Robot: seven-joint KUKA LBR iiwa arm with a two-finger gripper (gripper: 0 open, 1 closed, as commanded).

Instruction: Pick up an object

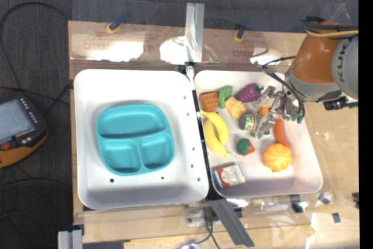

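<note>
Left bin (87, 125) holds a teal tray (135, 138); right bin (303, 172) toy food; claw (269, 116) grip unclear

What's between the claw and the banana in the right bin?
The claw sits over the right bin's upper right. Between it and the banana lie a small round green-and-red toy and the yellow corn piece.
</note>
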